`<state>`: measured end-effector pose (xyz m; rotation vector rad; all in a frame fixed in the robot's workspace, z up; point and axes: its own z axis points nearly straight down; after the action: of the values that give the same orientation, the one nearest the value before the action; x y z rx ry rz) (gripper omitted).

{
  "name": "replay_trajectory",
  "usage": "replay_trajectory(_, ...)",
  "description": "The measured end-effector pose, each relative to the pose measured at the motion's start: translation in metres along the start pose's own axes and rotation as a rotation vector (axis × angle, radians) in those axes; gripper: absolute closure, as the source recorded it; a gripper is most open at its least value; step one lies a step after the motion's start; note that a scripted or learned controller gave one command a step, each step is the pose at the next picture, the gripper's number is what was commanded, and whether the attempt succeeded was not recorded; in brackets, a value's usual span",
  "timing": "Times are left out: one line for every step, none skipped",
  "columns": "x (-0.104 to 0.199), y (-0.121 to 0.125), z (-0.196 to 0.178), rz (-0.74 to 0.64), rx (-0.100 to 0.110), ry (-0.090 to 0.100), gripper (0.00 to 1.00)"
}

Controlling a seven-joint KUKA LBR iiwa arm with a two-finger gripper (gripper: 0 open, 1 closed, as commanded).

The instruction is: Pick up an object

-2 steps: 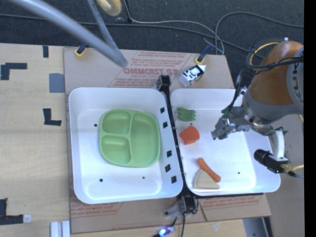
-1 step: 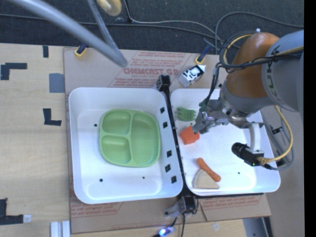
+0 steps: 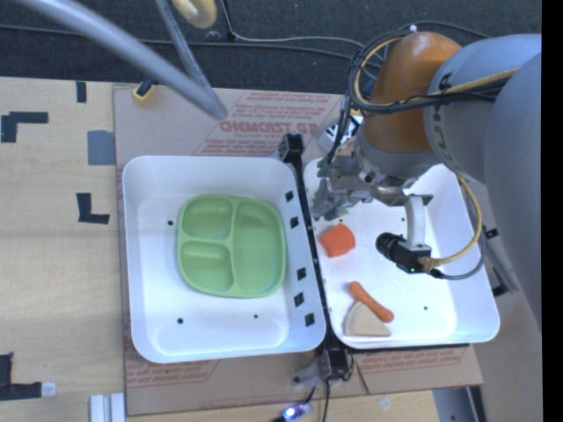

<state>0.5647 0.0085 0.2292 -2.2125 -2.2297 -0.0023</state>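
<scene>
Orange block point(image 3: 337, 240) sits in the right bin point(image 3: 457, 319), close to the divider wall between the two bins, toward the far half. Looks like a small toy piece, rounded corners, probably light and stiff; surface likely smooth plastic or foam, so it could slip or skid if pinched off-centre. Best hold, judging from here: across its two flatter sides, squarely, low on the body.

Gripper point(image 3: 332, 207) hangs just above and beside the block's far edge, near the divider. Nothing visibly between its tips; whether it stands open or closed cannot be told from this angle, the wrist hardware crowds it.

Nearer the front of the same bin: a carrot point(image 3: 371, 301), thin and tapered, lying at a slant and touching a pale wedge point(image 3: 365, 323). Both well apart from the block. Carrot would roll; wedge lies flat, harder to get under.

Left bin point(image 3: 149, 323) holds a green divided plate point(image 3: 232, 244), lying flat, three compartments.

Risk: divider wall is close, so a tip may catch it on descent.
</scene>
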Motion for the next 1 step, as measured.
replay_trajectory(0.0498,0.0309,-0.0063,0.001,0.0,0.0,1.0)
